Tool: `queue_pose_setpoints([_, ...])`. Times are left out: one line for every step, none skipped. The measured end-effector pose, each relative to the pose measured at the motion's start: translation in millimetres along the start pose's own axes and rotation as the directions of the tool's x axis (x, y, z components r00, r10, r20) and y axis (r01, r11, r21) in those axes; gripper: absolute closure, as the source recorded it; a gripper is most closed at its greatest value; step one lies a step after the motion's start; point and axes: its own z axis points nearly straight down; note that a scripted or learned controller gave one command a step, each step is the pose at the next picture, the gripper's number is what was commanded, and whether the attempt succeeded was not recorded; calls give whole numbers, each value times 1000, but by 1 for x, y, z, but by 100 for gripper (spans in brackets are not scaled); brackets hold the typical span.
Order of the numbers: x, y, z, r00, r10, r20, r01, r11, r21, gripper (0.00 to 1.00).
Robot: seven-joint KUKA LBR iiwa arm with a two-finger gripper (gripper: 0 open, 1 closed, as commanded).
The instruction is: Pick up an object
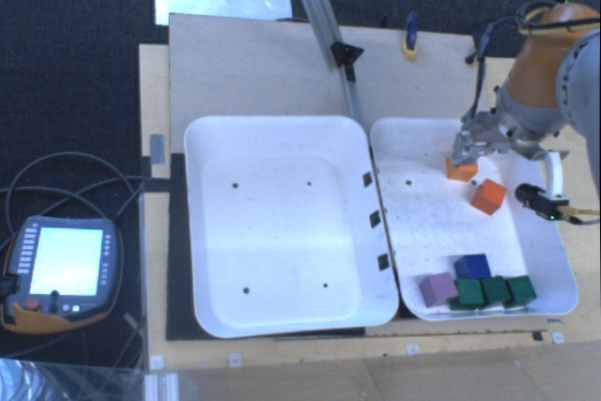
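Our claw (467,152) low in right bin (413,296), far end, tips at small orange block (460,170); we cannot tell its state, nor whether block is held. We judge block light, stiff, flat-sided; take it across opposite faces. Second orange block (488,196) just beside. Near end: pink block (437,288), blue block (472,266), green blocks (493,292) clustered. Left bin (202,155) alongside on surface (254,61).

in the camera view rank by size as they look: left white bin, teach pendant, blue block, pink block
1. left white bin
2. teach pendant
3. blue block and pink block: they look about alike, so I won't rank one over the other.
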Motion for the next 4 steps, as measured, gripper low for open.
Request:
queue_pose_setpoints([-3,5,-66,1000,2,-7,-2,1000,14,100])
queue_pose_setpoints([-4,8,-108,1000,2,-8,-2,1000,16,100])
queue_pose_setpoints([-4,11,-161,1000,2,-7,-2,1000,14,100])
queue_pose_setpoints([55,8,-159,1000,-2,-11,2,1000,21,100])
